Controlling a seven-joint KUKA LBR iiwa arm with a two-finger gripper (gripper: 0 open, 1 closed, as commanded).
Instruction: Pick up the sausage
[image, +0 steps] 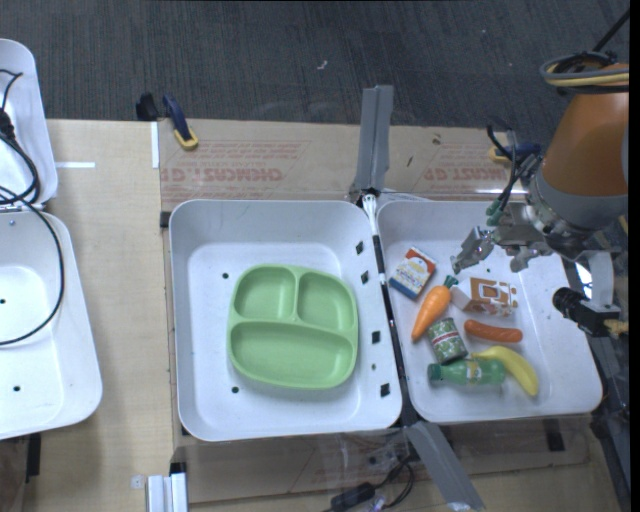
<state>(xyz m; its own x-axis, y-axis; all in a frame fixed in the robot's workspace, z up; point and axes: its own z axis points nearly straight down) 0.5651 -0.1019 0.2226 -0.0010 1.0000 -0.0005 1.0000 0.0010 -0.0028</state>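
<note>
Nearest the lens, along the lower edge of the right bin, lie a green bottle on its side and a yellow banana, the two touching end to end. Just above the banana rests the sausage, a red-orange link lying roughly level, apart from the gripper. To its left stands a small green-labelled can, and above that a carrot slants with its leafy end up and to the right. A small white-and-orange carton sits directly above the sausage; a second carton, white with blue and orange print, lies near the bin's left wall. The gripper hangs over the upper part of this bin, fingers spread, grasping nothing. The left bin holds a green divided plate.
</note>
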